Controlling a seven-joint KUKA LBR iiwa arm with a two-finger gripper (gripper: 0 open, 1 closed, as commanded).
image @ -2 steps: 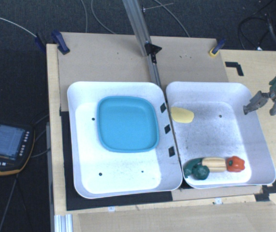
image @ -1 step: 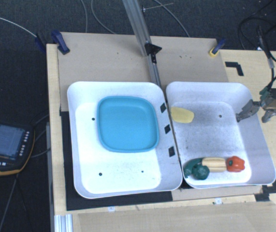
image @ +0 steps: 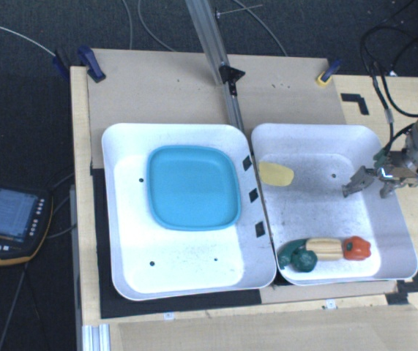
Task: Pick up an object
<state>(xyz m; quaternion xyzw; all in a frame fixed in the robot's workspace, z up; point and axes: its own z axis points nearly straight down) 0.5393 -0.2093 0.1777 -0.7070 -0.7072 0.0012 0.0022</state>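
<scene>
The right bin [image: 318, 141] holds a pale yellow piece [image: 275, 173] by its left wall. Along its front wall lie a dark green object [image: 298, 257], a tan stick-like piece [image: 323, 248] and a red tomato-like object [image: 356, 248], touching in a row. My gripper [image: 370, 183] hangs over the right side of this bin, its two fingers spread apart with nothing between them. It sits above and behind the red object, well right of the yellow piece.
The left bin [image: 124, 218] carries a blue square plate [image: 193, 187]. A metal pole [image: 207, 20] slants in from the top toward the gap between the bins. Cables lie on the dark floor, and a handheld pendant [image: 7, 219] rests at far left.
</scene>
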